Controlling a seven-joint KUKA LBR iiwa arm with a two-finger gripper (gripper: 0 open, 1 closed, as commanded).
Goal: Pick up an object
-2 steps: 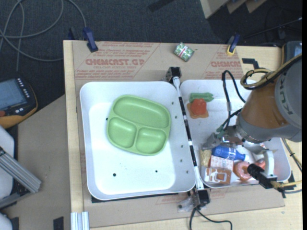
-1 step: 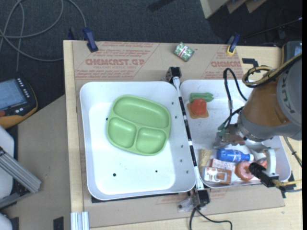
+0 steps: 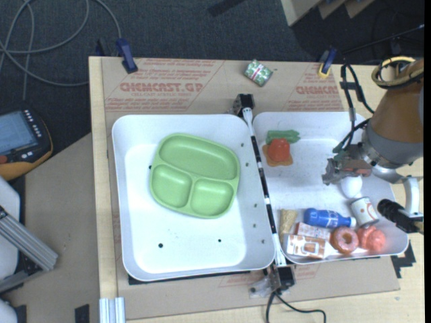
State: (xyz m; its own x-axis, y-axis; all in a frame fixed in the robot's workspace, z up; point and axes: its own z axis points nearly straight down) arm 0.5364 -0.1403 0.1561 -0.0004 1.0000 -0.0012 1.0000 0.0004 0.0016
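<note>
Two fingers of gripper [image 3: 341, 169] low in right bin [image 3: 306, 130]; we cannot tell their state. White egg-like object [image 3: 351, 186] just beside tips: we judge it light, smooth, slippery, so grasp across widest middle. Donut [image 3: 344, 240], blue bottle [image 3: 326, 217] nearby.

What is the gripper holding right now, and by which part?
It cannot be told: the gripper sits low in the right bin beside a white object, with no hold visible.

arm [image 3: 397, 130]: grey housing | orange band above wrist | black cables | claw [image 3: 342, 169]: dark metal
</note>
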